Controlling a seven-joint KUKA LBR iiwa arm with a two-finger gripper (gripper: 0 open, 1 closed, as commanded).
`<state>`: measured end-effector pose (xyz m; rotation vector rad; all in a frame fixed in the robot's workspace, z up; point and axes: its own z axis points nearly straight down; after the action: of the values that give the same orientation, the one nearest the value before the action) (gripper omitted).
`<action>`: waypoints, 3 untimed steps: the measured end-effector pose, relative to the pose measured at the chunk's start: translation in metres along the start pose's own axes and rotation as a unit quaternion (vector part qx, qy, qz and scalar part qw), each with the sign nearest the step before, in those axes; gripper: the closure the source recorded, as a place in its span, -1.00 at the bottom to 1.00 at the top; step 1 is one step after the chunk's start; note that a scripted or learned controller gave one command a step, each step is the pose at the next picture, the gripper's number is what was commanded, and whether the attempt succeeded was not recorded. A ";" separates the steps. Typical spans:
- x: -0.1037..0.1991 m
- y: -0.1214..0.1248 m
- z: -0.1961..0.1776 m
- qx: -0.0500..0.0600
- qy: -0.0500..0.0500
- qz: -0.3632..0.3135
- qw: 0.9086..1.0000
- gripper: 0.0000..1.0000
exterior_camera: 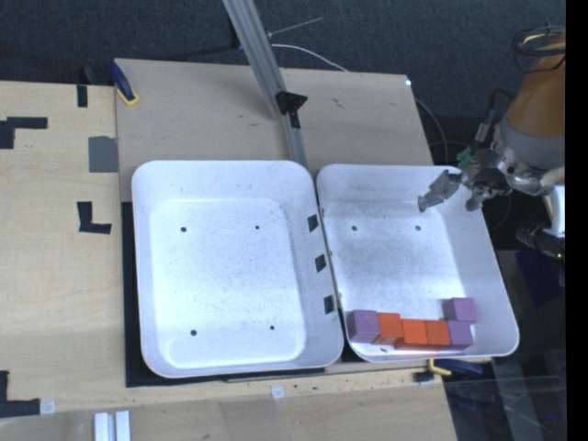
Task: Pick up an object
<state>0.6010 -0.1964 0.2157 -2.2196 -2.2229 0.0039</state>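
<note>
**Blocks at the near wall of the right bin, gripper up at the far right rim**

Nearest to you, along the front wall of the right bin point(478, 246), lies a row of small blocks point(413, 329). You can count three purple: one at the left end point(364, 323), one at the right end point(460, 333), and one point(459, 309) just behind that. Between the ends sit orange blocks point(414, 331), touching one another; two or three, the seams are hard to read. All rest against the bin's near wall, well apart from the arm.

Gripper point(452, 191): one, over the far right edge of the same bin, nothing between its fingers point(435, 194), which stand spread apart. Above it you see the grey wrist and the orange band point(542, 95).

Bins: two, white, shallow, speckled with dark flecks, side by side and touching. Left bin point(147, 246) shows bare floor.

Surface: a pale wooden bench point(55, 246) with black tape marks, a brown board point(193, 118) beneath the bins. One slanted metal rail point(257, 44) crosses the far side. Dark carpet lies beyond.
</note>
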 end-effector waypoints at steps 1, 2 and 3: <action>-0.012 0.043 0.099 0.002 0.000 0.000 1.000 -1.00; 0.016 0.031 0.126 0.001 0.001 0.000 1.000 -1.00; 0.012 -0.021 0.105 0.001 0.000 0.001 1.000 -1.00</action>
<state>0.5794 -0.1842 0.1103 -2.2215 -2.2194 0.0050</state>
